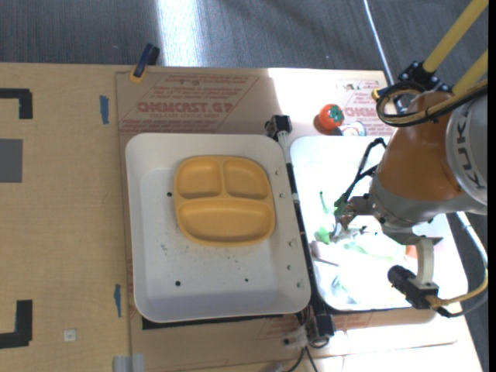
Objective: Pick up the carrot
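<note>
You've got the arm (pixel 422 157) reaching in from the right and hanging low over the right bin (pixel 310 157), wrist and orange band covering most of the bin's middle. The gripper (pixel 346 222) sits under the wrist, near the bin's left edge; it's dark against a blown-out white floor, and whether it's spread or closed can't be told. Nothing is visibly pinched in it.

The carrot: an orange piece (pixel 410 248) peeks out from under the wrist toward the bin's right side, probably it, but it's mostly covered. Green leafy scraps (pixel 341 235) lie on the bin floor right around the gripper, toward the left edge.

A small red-orange tomato-like thing with a green top (pixel 329 117) is outside the bin, on the bench just past its far left corner.

Left bin (pixel 147 239) holds a yellow divided plate (pixel 225 198), upright, three compartments, set toward the far half. Dark specks are scattered on the floor nearer the front edge. The two bins touch along a shared edge.
</note>
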You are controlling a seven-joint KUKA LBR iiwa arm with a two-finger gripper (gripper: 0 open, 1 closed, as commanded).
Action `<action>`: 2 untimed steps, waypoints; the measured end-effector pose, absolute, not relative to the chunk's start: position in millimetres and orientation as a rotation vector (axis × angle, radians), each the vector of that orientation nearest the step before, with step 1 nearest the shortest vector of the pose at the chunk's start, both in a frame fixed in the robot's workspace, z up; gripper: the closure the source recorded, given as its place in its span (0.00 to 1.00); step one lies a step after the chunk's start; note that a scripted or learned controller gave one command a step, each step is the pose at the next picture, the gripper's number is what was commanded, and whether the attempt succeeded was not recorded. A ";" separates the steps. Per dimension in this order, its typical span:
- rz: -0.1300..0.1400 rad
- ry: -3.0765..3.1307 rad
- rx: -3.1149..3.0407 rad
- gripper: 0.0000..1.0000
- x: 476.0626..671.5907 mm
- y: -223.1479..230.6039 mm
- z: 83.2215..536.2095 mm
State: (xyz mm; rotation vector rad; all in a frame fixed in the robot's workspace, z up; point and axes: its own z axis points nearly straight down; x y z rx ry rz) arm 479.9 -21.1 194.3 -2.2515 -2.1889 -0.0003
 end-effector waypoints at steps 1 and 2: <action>0.002 -1.969 -2.445 1.00 478.9 16.5 184.2; -0.001 -1.845 -2.544 1.00 480.0 -13.1 275.7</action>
